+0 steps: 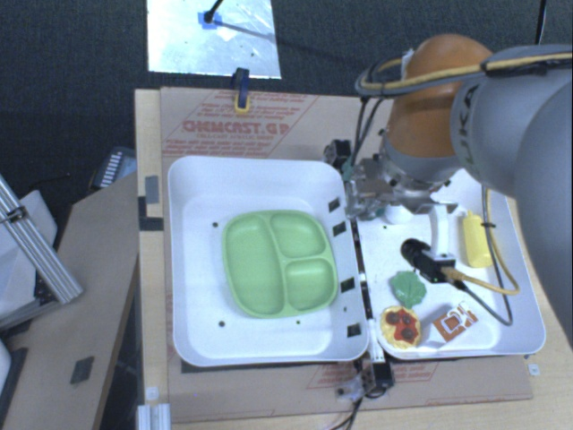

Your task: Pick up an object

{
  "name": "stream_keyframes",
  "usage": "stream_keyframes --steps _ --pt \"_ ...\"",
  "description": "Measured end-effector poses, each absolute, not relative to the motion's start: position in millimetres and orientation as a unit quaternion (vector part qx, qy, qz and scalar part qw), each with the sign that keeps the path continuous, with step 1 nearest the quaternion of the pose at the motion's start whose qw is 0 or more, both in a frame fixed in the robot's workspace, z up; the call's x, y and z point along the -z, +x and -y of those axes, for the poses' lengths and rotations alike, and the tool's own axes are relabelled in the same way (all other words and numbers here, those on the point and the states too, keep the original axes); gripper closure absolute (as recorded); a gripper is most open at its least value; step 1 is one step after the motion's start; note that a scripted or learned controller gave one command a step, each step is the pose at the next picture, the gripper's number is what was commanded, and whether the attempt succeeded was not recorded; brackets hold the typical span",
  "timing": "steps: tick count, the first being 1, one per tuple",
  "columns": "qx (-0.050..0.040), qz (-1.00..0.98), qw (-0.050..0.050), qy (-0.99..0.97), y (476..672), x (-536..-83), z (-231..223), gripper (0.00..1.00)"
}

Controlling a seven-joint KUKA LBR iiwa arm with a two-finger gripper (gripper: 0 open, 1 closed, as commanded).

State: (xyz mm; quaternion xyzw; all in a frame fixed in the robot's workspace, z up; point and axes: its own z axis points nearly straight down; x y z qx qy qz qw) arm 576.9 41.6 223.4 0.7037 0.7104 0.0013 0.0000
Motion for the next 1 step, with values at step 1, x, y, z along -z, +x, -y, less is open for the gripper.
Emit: stream_keyframes --steps 1 --pt "-0.0021 -0.711 0.0 0.703 584.4 -231.3 -101.1 1.0"
